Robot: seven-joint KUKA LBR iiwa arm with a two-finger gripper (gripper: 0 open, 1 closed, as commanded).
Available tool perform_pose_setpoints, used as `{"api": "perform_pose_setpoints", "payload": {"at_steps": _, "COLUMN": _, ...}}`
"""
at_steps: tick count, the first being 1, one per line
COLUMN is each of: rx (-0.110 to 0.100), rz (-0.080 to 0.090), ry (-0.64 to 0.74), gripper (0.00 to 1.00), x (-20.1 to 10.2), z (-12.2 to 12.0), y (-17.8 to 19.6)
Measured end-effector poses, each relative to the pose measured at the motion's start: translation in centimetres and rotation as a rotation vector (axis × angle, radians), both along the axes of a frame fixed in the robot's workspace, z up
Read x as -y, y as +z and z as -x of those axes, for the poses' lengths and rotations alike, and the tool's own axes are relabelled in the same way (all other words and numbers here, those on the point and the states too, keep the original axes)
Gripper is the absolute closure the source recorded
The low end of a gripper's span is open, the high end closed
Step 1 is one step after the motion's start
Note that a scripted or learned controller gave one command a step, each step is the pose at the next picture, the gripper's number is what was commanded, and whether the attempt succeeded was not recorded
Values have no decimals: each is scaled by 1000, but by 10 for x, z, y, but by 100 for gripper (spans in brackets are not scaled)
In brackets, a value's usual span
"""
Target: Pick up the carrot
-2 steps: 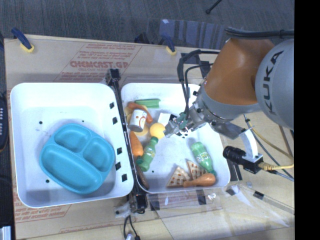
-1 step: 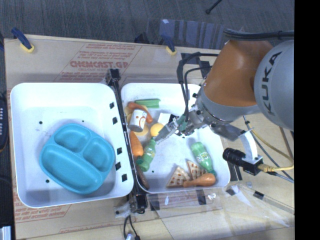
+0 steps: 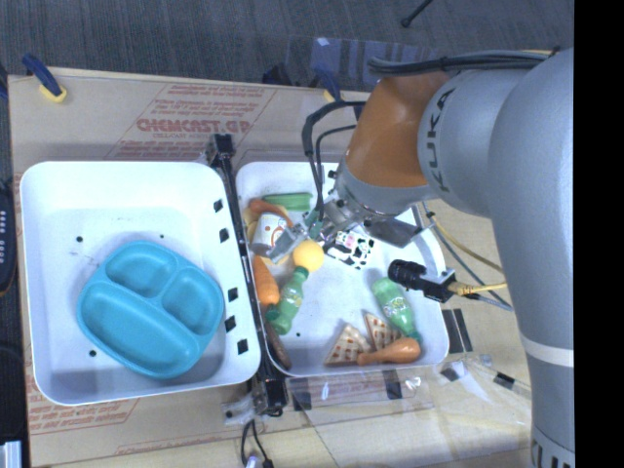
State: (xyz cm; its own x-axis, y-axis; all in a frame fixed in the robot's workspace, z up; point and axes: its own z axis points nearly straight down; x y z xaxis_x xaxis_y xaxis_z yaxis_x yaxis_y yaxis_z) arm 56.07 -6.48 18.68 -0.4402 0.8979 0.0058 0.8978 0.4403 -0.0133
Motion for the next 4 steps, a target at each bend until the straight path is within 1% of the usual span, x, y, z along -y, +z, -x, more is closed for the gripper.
{"api": "perform_pose_setpoints", "payload": {"at_steps": 1, "rx": 16, "rz": 1, "ry": -64, "gripper": 0, "x": 32, "z": 3, "y": -78}}
{"api": "perform_pose_setpoints", "payload": {"at_steps": 2, "rx": 9, "rz": 4, "ry": -129, "gripper": 0, "x": 34, "z": 25, "y": -84}}
{"api": "perform_pose_setpoints", "payload": {"at_steps": 3, "rx": 8, "rz": 5, "ry": -371, "gripper": 0, "x": 45, "z": -8, "y": -95}}
{"api": "perform_pose_setpoints", "payload": {"at_steps": 4, "rx": 4, "rz": 3, "ry": -362, "gripper": 100, "x": 44, "z": -8, "y": -85}}
